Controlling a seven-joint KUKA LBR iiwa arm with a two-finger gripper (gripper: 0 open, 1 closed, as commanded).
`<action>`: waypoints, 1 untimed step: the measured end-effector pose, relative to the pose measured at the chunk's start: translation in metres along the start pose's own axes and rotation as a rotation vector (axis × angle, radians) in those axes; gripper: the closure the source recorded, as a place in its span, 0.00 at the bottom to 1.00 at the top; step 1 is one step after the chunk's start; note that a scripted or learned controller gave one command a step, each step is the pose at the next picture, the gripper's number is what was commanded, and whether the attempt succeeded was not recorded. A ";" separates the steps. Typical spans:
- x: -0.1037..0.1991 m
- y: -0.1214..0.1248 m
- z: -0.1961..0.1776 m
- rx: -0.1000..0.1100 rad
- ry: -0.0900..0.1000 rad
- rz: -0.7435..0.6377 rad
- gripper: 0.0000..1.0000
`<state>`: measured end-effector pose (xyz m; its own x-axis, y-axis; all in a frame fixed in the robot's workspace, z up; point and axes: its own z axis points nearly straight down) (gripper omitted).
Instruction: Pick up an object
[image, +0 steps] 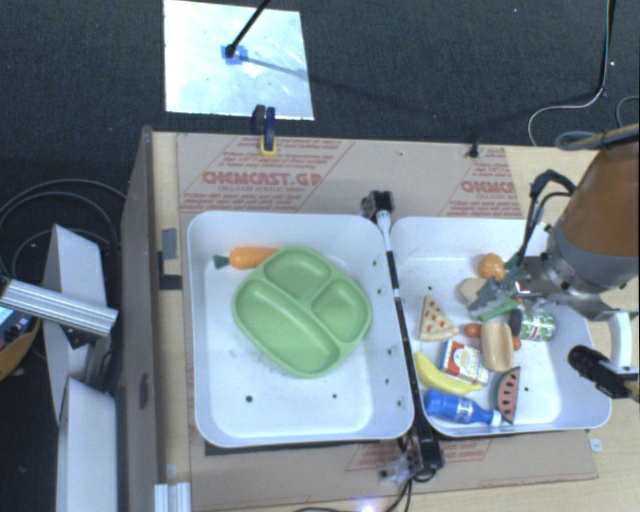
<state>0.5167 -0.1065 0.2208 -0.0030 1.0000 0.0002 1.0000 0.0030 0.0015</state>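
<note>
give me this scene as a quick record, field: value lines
left bin: green divided plate, toy carrot at its far edge
right bin: pizza slice, banana, blue bottle, watermelon slice, hot dog, green can
arm: enters from right, over right bin
gripper: low among toys, beside hot dog
held: nothing seen between fingers
</note>
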 end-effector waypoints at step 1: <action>-0.011 -0.002 0.113 0.007 0.001 0.002 0.00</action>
<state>0.5149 -0.1173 0.1074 -0.0006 1.0000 0.0011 1.0000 0.0006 -0.0058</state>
